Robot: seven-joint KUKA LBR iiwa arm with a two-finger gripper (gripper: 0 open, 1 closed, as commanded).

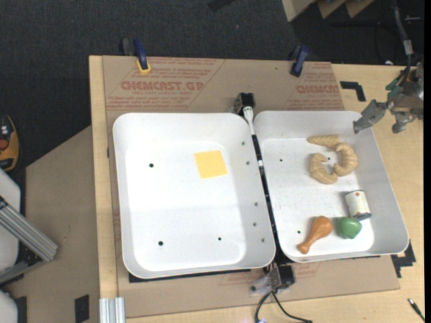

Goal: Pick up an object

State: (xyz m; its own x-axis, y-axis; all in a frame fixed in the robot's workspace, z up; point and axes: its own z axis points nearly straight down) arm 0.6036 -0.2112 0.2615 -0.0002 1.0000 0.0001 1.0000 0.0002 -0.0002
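Observation:
My gripper (382, 124) hangs at the far right, over the back right corner of the right bin (289, 180). Its fingers stand apart with nothing between them. In that bin lie a tan curved pastry (335, 163), a thin tan piece (324, 140) behind it, a small white can (356, 203) on its side, a green round object (349, 228) and an orange drumstick (315, 233). A flat yellow square (211, 164) lies in the left bin (135, 200). The gripper is nearest the pastry, up and to its right.
Both bins rest on a brown board (202, 79) held by blue clamps (141, 58) at the back. A black clip (245, 103) sits between the bins at the back. Cables (276, 295) run out at the front. Dark floor surrounds the bench.

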